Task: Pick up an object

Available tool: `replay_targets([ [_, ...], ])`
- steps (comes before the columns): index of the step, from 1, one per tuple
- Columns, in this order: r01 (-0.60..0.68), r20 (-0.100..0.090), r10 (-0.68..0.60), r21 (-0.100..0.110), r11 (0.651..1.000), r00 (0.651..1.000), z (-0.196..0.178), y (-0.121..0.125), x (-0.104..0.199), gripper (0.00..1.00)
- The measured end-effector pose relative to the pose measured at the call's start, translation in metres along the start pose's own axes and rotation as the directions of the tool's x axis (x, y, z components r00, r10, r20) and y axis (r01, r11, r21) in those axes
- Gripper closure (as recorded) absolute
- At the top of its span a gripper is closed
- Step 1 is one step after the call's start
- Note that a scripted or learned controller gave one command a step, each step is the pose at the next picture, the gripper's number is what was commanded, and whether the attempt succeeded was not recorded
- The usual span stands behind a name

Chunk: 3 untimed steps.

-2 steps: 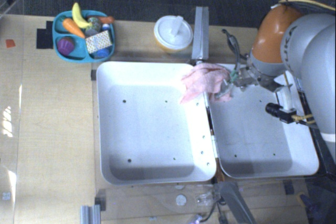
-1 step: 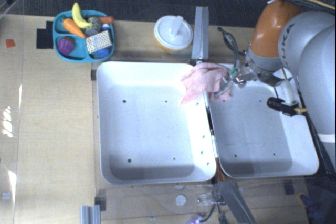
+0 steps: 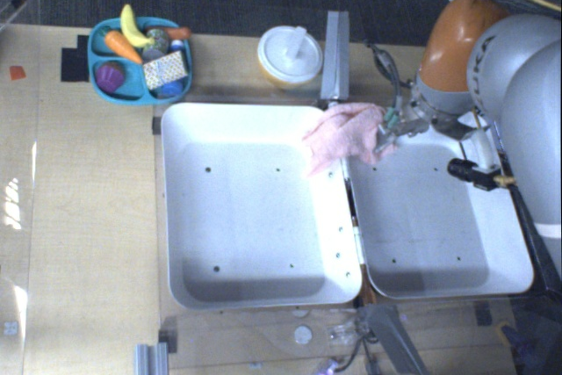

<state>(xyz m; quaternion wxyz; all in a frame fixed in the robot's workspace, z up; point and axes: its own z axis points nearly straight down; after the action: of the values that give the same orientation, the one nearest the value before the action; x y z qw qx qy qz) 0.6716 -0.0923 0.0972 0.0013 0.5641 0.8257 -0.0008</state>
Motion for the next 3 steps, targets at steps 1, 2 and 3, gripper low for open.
replay_targets([
  [1, 0.004, 0.001, -0.004, -0.001, 1.0, 1.0, -0.008, 0.002, 0.0, 1.0],
  [2, -0.198, -0.006, 0.198, -0.003, 0.98, 0.98, 0.009, -0.004, -0.01, 1.0],
  [3, -0.178, -0.002, 0.178, -0.004, 0.984, 0.984, -0.035, -0.019, -0.046, 1.0],
])
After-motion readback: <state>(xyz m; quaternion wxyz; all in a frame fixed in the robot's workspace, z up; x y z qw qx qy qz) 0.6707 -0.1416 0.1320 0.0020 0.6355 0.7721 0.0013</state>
